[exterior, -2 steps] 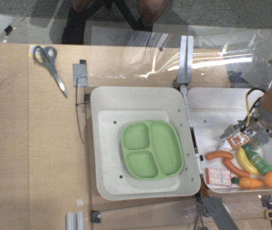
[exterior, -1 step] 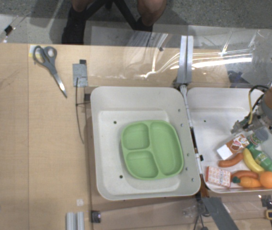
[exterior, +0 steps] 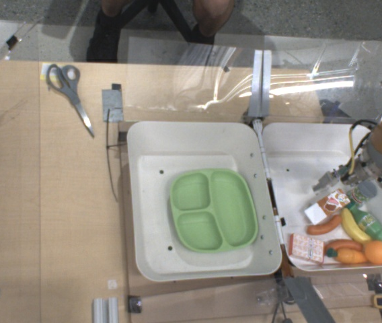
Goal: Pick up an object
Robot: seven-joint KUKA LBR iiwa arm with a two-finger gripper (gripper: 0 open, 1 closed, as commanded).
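Note:
The right bin (exterior: pixel 292 155) holds a cluster of toy food in its near right corner: a white block (exterior: pixel 315 213), a small brown and white box (exterior: pixel 336 199), a sausage (exterior: pixel 322 228), a banana (exterior: pixel 354 226), a green bottle (exterior: pixel 371 225), an orange (exterior: pixel 376 252), a carrot (exterior: pixel 350 255) and a red-patterned flat box (exterior: pixel 307 247). My gripper (exterior: pixel 343 180) hangs low over the right bin, just above the small brown box and the bottle's cap. Nothing is visibly held.
A green divided plate (exterior: pixel 212 209) lies in the left bin (exterior: pixel 144 180). Scissors (exterior: pixel 70 93) and a small grey clip (exterior: pixel 112 103) rest on the wooden bench at the far left. A metal divider post (exterior: pixel 261 86) stands between the bins at the back.

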